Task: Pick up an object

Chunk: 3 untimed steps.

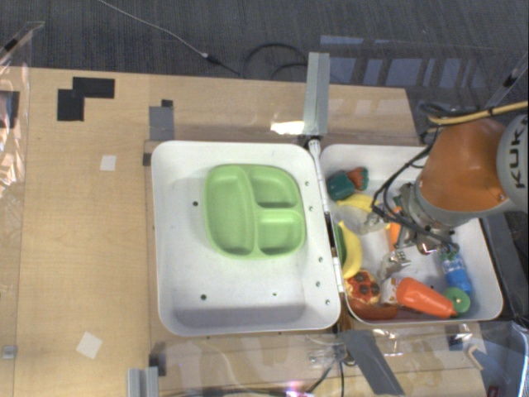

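From the overhead camera, the grey arm [475,168] with its orange band reaches in from the right and hangs over the right bin [494,300]. Its gripper [399,259] points down toward the middle of that bin, just above the toy carrot [423,298]. The metal fingers [393,265] are small and partly lost against the clutter, so I cannot tell whether they are apart or together, and nothing is clearly seen between them.

The right bin holds a crowd of toy food. A green-and-red piece [345,184] lies near its upper left corner, with a small yellow piece [359,203] just below it. A banana [350,251] lies along the left wall. At the lower left sits a red item with dark spots [365,288], touching the carrot's thick end. The carrot lies on its side along the bottom wall. A blue object [456,276] and a green one [459,303] lie near the lower right corner.

The left bin [178,304] holds a light green divided plate [253,210], set near its centre and well apart from all four walls.

The two bins touch along a shared middle edge. Bare white floor shows in the right bin's upper right, under the arm.
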Motion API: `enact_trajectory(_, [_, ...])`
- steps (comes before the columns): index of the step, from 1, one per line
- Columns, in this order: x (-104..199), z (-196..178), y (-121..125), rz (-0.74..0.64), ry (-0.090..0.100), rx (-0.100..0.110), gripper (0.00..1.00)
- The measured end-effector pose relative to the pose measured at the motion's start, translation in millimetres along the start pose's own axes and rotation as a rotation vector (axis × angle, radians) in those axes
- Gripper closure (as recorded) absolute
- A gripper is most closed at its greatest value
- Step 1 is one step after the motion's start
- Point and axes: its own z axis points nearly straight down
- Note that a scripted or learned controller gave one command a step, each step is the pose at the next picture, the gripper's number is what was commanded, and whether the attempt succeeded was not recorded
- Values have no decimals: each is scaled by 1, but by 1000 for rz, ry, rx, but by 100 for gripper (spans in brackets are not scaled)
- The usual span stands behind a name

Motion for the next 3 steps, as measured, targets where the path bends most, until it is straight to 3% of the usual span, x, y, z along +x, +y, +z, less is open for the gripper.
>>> enact_trajectory(1, [-4,-14,0,-4,-9,3,100])
enact_trajectory(2, [-15,-201,-77,-151,-4,9,100])
enact_trajectory(3, [-15,-195,-74,-155,6,0,0])
